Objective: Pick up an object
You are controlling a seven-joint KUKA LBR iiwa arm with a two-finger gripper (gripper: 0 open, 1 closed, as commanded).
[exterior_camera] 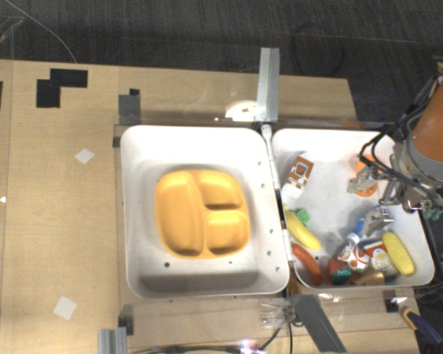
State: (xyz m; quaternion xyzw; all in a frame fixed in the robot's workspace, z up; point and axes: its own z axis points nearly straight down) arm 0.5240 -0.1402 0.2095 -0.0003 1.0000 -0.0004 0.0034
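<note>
At lower right, the gripper [380, 216], its state impossible to tell, hovers above heaped toys beside the corn cob [398, 252], apparently positioning to pick.

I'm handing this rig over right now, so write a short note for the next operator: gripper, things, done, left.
Gripper: low inside the right bin, above the toys; grip state unclear.
Things: corn cob, banana, red sausage and small toys lie at the right bin's near end. Yellow divided tray sits in the left bin.
Done: arm has reached in.
Left: grasp an object and lift it.
</note>
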